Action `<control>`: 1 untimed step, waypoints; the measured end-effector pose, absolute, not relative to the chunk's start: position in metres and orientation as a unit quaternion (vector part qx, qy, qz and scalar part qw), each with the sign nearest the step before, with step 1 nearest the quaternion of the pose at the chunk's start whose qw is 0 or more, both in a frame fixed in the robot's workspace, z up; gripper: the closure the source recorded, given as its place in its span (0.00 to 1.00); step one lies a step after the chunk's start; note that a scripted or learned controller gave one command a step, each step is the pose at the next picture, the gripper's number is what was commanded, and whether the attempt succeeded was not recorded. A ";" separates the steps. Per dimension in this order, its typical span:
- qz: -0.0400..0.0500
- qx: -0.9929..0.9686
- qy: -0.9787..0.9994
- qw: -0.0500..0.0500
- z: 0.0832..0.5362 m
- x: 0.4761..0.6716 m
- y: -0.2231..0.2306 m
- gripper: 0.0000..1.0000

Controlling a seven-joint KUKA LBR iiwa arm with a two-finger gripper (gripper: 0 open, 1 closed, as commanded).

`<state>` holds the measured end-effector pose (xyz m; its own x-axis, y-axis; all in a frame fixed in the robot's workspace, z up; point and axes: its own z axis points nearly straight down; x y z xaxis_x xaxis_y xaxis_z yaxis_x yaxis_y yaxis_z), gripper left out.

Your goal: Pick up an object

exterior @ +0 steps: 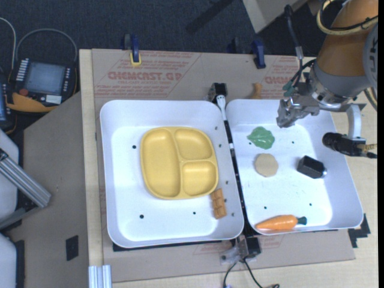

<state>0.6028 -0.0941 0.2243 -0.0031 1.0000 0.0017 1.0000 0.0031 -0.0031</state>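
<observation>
The right bin [336,212] holds a green leafy piece [261,137], a round beige disc [266,164], a small black block [311,167] and an orange carrot [278,222] at its near edge. My gripper [287,116] hangs over the far part of this bin, just up and right of the green piece, with nothing seen in its hold. It stands apart from all of these things.
The left bin [120,215] carries a yellow divided plate [179,161] and a small brown ridged piece [218,203] by the plate's near right corner. A ridge [231,155] separates the two bins. Clamps sit on the board's far edge.
</observation>
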 end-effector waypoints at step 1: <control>0.001 -0.705 -0.709 0.002 0.214 0.589 -0.041 1.00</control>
<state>0.5887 -0.0409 0.2143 -0.0046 1.0000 0.0018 1.0000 0.0046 -0.0034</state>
